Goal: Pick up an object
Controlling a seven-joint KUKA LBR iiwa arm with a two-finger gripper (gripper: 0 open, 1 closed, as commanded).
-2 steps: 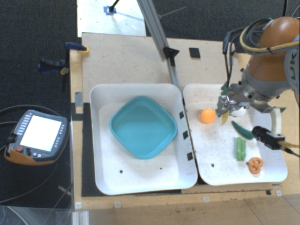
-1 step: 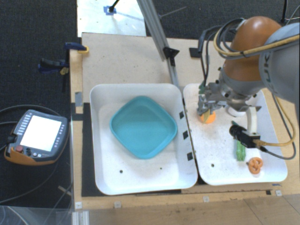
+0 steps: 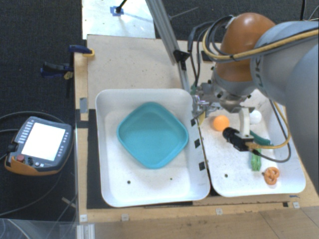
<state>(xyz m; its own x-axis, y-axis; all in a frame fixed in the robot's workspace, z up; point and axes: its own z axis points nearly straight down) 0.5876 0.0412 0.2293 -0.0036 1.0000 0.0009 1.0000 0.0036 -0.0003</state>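
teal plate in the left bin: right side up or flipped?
Right side up. The teal plate lies flat in the left bin, its raised rim ringing a sunken centre that faces the camera, with nothing on it.

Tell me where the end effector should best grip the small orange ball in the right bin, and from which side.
Grip the small orange ball across its widest middle, coming straight down from above. It is round, so any axis works, but the right white bin wall lies close on its left, so probably close along that wall.
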